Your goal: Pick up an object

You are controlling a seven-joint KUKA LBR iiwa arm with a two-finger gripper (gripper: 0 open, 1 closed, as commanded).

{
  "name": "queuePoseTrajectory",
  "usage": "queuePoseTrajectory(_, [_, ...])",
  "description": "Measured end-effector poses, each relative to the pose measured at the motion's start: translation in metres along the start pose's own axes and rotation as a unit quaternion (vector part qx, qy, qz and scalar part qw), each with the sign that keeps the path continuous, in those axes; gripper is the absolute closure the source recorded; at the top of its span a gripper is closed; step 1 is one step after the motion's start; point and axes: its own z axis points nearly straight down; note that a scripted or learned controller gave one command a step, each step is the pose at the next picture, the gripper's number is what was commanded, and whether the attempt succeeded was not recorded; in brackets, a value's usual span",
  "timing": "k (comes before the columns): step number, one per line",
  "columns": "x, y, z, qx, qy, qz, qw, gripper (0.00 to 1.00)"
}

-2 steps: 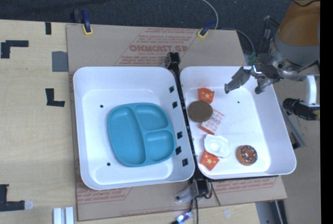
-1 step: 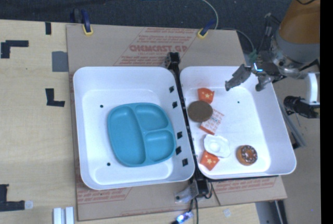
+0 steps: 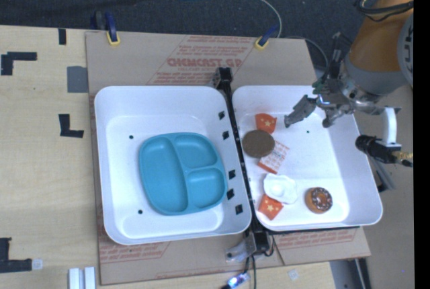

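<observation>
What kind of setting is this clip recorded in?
Most likely a robotics lab's pick-and-place bench. Two white bins sit side by side on a clamped cardboard sheet, the right one holding toy food such as a donut, and a gripper hangs over it.

I see two white bins: left bin, right bin. Teal divided plate in the left. In the right: brown disc, two orange packets, white wrapper with red print, white lump, brown donut with speckled icing. Cardboard sheet tan with red lettering. Desk light wood with black marks. Gripper dark grey.
</observation>
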Motion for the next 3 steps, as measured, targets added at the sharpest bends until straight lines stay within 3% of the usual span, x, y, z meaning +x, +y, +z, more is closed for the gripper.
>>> queuePoseTrajectory(2, [-0.004, -0.009, 0.092, 0.0, 0.0, 0.0, 1.0, 0.0])
queuePoseTrajectory(3, [-0.003, -0.008, 0.08, -0.001, 0.001, -0.001, 1.0, 1.0])
